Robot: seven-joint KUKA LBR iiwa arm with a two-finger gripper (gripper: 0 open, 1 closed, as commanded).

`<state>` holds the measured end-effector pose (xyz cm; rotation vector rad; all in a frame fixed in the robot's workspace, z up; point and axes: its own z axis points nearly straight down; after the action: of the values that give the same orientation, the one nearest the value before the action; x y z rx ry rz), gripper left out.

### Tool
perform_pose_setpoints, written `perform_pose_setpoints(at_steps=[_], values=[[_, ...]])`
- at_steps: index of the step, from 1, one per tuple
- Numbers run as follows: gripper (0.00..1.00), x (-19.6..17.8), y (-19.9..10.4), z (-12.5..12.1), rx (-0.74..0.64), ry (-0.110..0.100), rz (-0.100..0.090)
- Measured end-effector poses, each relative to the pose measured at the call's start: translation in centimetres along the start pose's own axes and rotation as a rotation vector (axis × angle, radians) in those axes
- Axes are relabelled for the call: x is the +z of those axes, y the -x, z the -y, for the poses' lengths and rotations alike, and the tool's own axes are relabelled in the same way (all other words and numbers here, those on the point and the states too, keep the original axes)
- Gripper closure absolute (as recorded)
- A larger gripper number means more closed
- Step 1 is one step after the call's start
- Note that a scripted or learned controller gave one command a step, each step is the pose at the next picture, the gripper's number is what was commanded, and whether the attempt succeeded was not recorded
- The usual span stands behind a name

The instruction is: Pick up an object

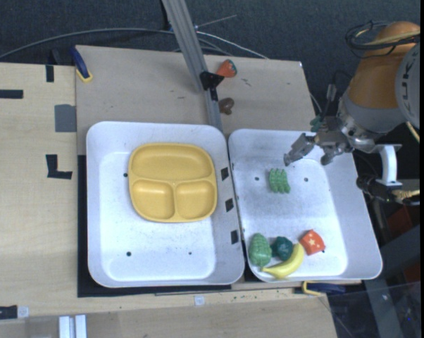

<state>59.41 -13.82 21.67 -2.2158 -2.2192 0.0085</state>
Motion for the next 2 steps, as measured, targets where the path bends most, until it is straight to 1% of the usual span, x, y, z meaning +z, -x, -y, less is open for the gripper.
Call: perform_pose_setpoints(at_steps=[1,2], values=[[0.00,4.5,0.2,0.4,0.000,0.002,0.001],[0.00,10.8,-0.4,0.8,-0.001,-0.001,-0.001]])
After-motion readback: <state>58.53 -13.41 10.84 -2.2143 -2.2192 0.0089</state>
